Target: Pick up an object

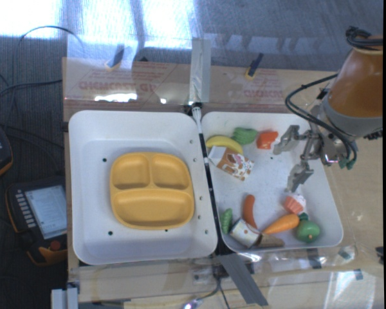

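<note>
The right bin [328, 192] holds several toy foods. A yellow banana [220, 143], a green piece [246, 134] and an orange-red piece [267, 139] lie along its far side. A small printed carton [235, 165] sits below the banana. Near the front lie a red sausage [249, 208], a carrot [282, 224], a green vegetable [308, 230], a pink-and-white piece [295, 203], a green pod [226, 221] and a white cup [244, 232]. My gripper [292, 159] hangs over the right half of this bin, open, with nothing between its fingers, just above the pink-and-white piece.
The left bin [90, 140] carries a yellow divided plate [153, 188]. A raised rim [204, 172] separates the two bins. The arm's orange band [363, 82] and cables [309, 98] stand over the right bin's far right corner.
</note>
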Motion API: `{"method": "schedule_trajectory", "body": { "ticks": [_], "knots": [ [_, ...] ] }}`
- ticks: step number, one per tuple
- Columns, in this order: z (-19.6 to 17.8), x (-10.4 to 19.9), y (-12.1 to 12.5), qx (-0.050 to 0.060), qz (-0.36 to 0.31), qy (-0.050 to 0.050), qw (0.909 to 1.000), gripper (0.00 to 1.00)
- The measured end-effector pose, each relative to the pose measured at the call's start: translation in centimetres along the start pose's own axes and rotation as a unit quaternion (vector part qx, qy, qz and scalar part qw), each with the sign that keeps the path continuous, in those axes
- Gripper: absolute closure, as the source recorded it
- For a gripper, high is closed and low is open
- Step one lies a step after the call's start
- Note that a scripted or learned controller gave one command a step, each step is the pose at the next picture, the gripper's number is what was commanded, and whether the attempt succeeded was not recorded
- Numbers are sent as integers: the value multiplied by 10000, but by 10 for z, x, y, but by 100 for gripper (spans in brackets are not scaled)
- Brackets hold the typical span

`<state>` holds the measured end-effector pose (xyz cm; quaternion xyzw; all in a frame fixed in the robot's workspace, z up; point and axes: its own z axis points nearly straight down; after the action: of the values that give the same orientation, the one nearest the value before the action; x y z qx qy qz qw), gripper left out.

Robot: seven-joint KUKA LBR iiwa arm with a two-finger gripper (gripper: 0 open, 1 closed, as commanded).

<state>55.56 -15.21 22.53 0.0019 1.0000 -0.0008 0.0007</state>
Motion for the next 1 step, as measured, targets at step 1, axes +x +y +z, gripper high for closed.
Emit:
{"method": "schedule_trajectory", "body": {
  "ticks": [1],
  "knots": [
    [127, 21, 25, 2, -520, 7, 9986, 0]
  ]
}}
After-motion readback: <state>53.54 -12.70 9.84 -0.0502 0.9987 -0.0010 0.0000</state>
